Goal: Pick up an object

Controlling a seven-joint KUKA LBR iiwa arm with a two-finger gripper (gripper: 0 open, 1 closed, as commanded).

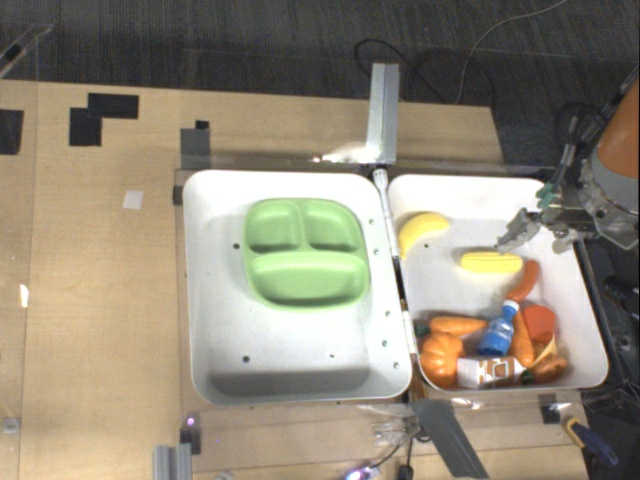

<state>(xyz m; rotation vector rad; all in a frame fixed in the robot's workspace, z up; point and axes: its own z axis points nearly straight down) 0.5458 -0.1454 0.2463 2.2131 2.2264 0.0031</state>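
My gripper (537, 236) hangs over the upper right part of the right bin (470, 193), open, with nothing between its fingers. Just below and left of it lies a yellow oblong object (490, 262). A rounded yellow piece (423, 230) rests near the bin's left wall. Along the bin's front edge lies a pile: an orange carrot (456, 325), a blue bottle (497, 330), an orange-red block (538, 321), a round orange fruit (439, 356) and a white-and-brown bottle (490, 372).
The left bin (215, 298) holds a green divided plate (305, 251). A metal post (384, 113) stands behind the divider between the bins. The arm's orange band (622, 138) is at the right edge, above the bin's right wall.
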